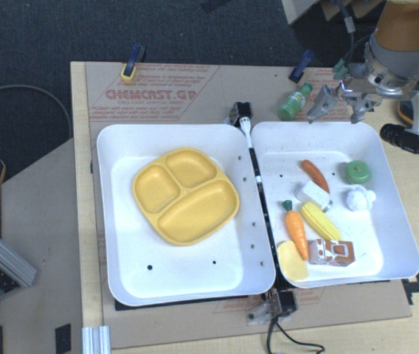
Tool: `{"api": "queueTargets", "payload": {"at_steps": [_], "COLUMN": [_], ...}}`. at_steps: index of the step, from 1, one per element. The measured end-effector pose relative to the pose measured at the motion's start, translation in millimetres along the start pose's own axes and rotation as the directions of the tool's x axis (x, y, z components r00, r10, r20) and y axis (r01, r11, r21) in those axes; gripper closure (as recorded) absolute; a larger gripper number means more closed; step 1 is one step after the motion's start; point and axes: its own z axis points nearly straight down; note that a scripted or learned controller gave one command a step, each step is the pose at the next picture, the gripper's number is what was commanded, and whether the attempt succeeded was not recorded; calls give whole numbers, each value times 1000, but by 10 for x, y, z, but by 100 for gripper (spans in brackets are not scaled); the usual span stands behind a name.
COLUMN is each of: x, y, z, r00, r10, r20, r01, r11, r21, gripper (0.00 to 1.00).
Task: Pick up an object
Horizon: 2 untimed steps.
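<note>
Two carrots (296, 229), long axes near-vertical.

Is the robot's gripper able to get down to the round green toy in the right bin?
Probably yes. The gripper hangs open above the right bin's far edge, and the round green toy lies just below it with nothing on top; the white lumpy toy sits beside it.
</note>
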Motion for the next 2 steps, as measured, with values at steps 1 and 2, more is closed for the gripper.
{"api": "queueTargets", "payload": {"at_steps": [1,2], "x": [714,1378], "y": [-558,-1038], "z": [523,584], "r00": [1000,1000], "r10": [-5,-7], "r20": [-4,-4], "r01": [5,7], "r11": [1000,1000], "r21": [10,6], "gripper": [0,0]}}
